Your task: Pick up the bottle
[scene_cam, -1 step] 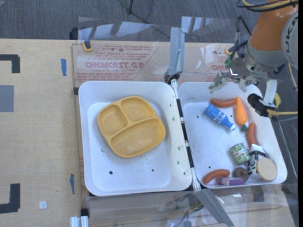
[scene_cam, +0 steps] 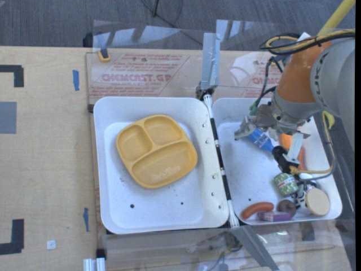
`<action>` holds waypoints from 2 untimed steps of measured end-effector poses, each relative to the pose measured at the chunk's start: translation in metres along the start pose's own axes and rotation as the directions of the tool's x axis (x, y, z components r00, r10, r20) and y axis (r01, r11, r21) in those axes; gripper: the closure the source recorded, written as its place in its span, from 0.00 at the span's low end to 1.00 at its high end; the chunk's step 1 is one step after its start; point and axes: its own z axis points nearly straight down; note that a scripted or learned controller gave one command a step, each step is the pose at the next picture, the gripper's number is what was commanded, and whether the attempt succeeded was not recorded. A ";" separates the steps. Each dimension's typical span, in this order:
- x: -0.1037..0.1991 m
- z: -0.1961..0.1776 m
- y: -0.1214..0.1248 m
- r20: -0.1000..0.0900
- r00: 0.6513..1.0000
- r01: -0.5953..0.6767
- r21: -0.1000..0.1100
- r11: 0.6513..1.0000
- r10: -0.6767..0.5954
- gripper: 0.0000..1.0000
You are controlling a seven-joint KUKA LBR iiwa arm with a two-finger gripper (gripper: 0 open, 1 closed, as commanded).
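Here, gripper low in right bin, bottle beneath it, grip unclear.

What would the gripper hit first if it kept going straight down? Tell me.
Likely the blue and white plastic bottle lying just beneath the gripper in the right white bin; depth is unclear from this slanted view.

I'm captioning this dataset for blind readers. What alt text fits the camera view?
A grey and orange robot arm reaches from the right into the right-hand white bin, its gripper low over a blue and white item among small toy foods. The left bin holds a yellow divided plate.
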 end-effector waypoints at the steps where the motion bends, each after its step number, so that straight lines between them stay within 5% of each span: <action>1: -0.001 -0.011 0.001 0.000 1.000 -0.002 -0.004 1.000 0.002 1.00; 2: 0.038 -0.164 0.023 0.001 0.997 -0.079 -0.002 0.997 0.079 1.00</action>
